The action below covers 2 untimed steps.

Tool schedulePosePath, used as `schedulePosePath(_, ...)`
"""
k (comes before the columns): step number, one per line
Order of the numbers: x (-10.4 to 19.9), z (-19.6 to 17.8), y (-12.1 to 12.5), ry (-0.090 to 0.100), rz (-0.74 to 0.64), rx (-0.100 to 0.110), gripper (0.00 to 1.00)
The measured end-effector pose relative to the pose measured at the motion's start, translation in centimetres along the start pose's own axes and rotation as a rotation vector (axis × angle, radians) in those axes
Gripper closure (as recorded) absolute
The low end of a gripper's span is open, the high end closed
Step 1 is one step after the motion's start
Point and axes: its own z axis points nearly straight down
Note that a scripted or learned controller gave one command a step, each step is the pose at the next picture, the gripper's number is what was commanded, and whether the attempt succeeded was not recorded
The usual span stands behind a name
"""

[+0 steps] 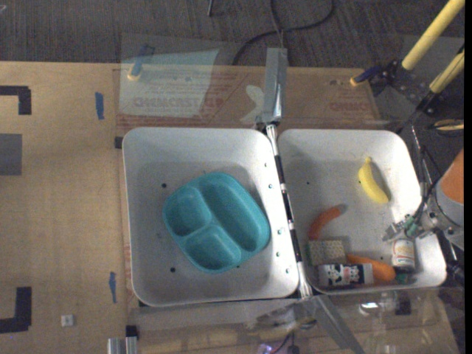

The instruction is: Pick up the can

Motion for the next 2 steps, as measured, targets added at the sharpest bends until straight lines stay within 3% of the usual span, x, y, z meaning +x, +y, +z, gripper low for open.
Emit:
schedulePosePath(1, 0.2, 0.03, 0.07, 0.004, -0.003, 0.002, 0.0)
schedulePosePath(2, 0.8, 0.98, 0.36, 0.014, 0.291, 0.003, 0.0)
